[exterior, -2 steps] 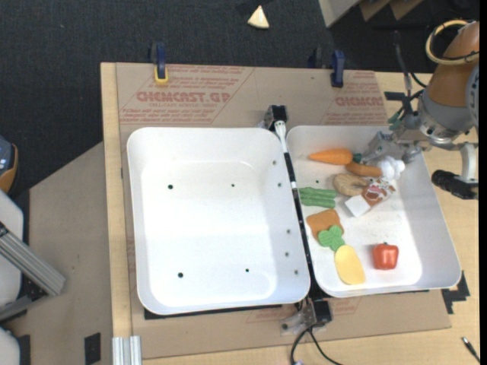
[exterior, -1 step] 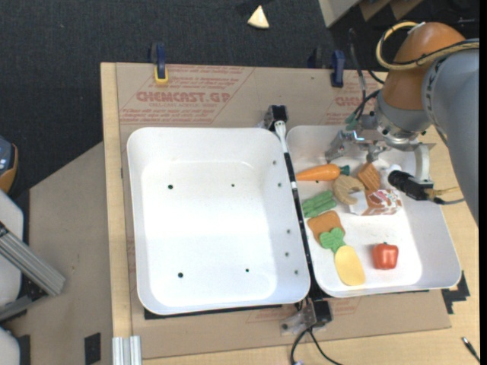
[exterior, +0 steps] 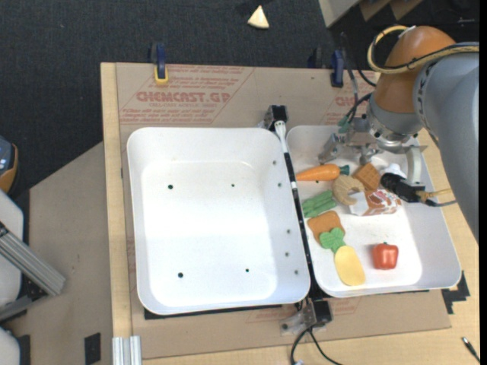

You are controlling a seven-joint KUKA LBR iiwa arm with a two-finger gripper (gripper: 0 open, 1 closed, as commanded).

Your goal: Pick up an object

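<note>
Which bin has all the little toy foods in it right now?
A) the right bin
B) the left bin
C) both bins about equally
A: the carrot, red pepper and yellow piece all lie in the right bin, where the end effector reaches in.

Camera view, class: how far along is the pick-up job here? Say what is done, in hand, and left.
Done: the arm has reached into the right bin, its gripper low at the far end above the carrot. In hand: nothing visibly lifted; the carrot, red pepper and yellow piece lie on the floor. Left: grasp and raise one object.
</note>
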